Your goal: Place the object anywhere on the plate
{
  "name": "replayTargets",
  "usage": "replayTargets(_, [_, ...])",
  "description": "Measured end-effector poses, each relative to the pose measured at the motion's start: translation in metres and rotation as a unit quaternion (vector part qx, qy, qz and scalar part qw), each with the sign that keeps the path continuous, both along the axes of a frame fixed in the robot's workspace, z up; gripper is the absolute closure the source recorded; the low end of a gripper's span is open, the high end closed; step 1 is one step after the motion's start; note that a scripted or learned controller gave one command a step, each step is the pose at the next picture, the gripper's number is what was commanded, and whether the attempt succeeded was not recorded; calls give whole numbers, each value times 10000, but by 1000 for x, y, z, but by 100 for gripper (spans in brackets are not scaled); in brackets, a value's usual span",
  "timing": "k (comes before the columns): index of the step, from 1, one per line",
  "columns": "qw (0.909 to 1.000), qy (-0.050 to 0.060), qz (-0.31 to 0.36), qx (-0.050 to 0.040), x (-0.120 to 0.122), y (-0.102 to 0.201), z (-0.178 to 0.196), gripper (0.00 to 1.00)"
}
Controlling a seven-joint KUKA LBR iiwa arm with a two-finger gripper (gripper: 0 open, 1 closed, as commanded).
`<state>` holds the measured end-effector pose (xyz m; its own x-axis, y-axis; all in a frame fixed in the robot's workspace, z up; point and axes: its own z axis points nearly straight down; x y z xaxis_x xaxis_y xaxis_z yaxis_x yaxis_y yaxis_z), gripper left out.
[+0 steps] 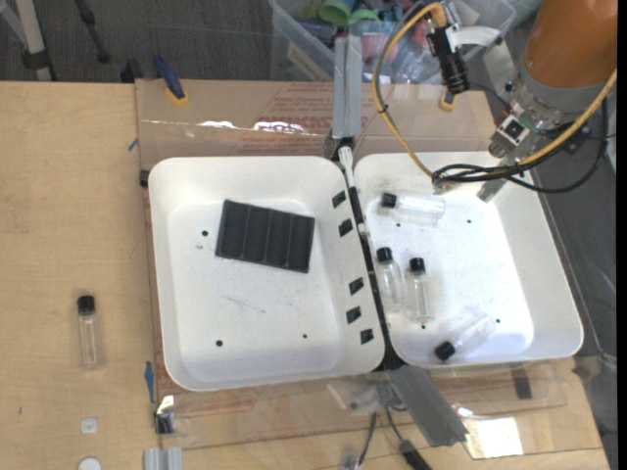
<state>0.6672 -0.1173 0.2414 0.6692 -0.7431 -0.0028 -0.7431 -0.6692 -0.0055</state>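
My left bin (176,262) holds a flat, black, ribbed plate (265,235). My right bin (529,262) holds four clear, black-capped vials (411,207), lying well below my arm (573,27) at top right. I cannot tell my gripper's state.

Arm (573,27) at top right, wrist raised.

A: The two white bins (196,360) look like smooth, faintly glossy plastic. The black plate (265,235) in the left one is matt and ribbed.

B: Right of that plate, the vials (416,290) are clear and glassy with black caps. The surface (59,213) around the bins is pale, matt wood.
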Motion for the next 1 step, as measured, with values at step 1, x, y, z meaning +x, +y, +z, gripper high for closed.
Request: replayTargets(1, [9848,-16,-1739,1,-24,38,59,100])
